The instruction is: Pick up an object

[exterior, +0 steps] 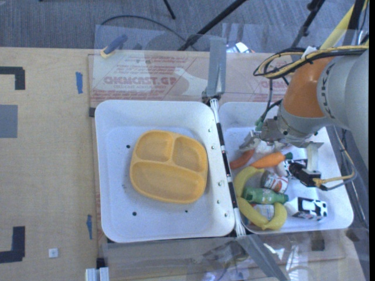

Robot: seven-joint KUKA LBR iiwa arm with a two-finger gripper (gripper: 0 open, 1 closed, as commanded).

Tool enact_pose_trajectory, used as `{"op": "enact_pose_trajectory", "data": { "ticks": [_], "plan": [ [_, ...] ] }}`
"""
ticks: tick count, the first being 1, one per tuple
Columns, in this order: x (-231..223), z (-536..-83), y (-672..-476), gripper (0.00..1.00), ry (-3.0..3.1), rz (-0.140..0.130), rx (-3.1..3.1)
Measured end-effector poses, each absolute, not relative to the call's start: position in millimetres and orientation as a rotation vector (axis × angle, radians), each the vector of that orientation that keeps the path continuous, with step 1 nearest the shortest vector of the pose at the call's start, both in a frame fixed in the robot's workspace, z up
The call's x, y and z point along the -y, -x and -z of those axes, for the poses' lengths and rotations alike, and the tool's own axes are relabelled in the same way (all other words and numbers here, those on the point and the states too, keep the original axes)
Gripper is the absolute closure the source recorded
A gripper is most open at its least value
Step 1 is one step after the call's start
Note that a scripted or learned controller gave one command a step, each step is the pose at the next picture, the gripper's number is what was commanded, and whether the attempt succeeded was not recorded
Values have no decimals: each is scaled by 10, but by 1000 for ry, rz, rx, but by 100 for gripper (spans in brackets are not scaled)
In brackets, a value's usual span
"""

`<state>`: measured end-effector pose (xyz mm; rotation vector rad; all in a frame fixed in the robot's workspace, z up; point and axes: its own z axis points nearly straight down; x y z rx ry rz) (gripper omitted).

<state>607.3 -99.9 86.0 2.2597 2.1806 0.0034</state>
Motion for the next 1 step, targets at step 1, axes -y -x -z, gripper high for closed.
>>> {"op": "enact_pose_trajectory", "data": {
  "ticks": [1],
  "plan": [
    [1012,-982,-6088,100,-2260,-9,-2174]
  ]
}}
